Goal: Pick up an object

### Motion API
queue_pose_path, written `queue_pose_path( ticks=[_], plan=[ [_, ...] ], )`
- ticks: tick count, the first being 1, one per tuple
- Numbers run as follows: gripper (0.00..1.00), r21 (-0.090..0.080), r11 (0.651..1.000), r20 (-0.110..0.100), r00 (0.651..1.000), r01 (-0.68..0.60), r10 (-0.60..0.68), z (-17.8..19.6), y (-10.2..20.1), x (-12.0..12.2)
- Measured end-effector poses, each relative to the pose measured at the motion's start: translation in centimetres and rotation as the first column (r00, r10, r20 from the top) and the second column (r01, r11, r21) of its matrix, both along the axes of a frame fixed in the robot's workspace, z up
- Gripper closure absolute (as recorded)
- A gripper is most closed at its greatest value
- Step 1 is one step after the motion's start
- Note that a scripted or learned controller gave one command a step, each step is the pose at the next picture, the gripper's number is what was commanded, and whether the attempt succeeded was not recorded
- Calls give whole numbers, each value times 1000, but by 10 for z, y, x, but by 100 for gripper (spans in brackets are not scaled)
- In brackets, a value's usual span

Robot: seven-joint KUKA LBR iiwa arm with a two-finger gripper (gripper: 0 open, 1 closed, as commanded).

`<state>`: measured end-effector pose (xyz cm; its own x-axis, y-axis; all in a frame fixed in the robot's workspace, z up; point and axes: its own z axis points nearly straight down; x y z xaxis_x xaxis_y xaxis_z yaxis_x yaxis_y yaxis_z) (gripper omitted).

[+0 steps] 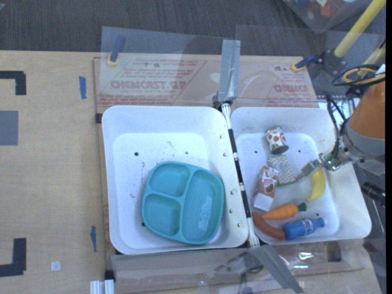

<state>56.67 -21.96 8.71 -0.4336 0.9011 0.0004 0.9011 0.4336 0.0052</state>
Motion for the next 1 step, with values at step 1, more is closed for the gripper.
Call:
queue_pose_path(
  ticks=[1],
  plan=[
    [100,-4,1000,7,1000,3,-3,12,-2,2]
  ],
)
